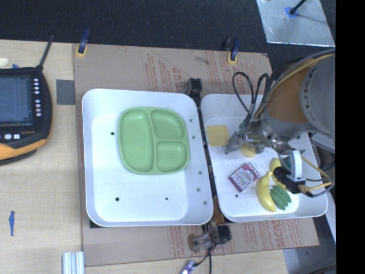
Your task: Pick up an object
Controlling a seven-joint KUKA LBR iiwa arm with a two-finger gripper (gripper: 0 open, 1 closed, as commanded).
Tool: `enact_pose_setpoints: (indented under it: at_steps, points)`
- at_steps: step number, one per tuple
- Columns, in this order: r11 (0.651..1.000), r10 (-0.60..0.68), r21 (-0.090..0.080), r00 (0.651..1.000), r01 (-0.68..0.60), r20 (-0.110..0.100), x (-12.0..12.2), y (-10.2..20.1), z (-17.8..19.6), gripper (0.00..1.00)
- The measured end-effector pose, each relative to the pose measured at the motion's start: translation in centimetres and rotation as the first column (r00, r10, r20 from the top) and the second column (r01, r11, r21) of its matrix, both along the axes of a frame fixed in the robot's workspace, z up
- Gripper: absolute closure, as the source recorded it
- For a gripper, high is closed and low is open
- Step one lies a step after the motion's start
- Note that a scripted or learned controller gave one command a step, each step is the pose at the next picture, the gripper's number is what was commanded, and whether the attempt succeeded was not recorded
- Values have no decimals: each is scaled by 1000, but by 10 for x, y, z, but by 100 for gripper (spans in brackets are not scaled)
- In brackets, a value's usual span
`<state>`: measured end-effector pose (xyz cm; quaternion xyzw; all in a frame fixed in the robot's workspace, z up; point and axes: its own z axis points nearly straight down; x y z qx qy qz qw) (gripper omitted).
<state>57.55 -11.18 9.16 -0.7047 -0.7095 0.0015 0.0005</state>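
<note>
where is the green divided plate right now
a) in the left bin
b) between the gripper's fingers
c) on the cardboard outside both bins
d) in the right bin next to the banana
a, since the green divided plate lies flat on the floor of the left bin, while the gripper is over the right bin, where the banana lies.

Wooden bench (40, 210), cardboard sheet (142, 67), teach pendant (20, 110)

Grey arm (319, 96) with orange band, black cables, metallic tool (242, 140).
</note>
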Motion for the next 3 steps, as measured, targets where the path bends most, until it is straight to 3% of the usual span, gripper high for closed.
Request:
enact_pose_setpoints:
  at_steps: [1,2,3]
  points:
    - [1000,-2,2,1000,2,1,36,-14,0,0]
    - [1000,-5,2,1000,5,-1,11,-44,0,0]
    - [1000,-3,3,1000,3,-1,11,-44,11,100]
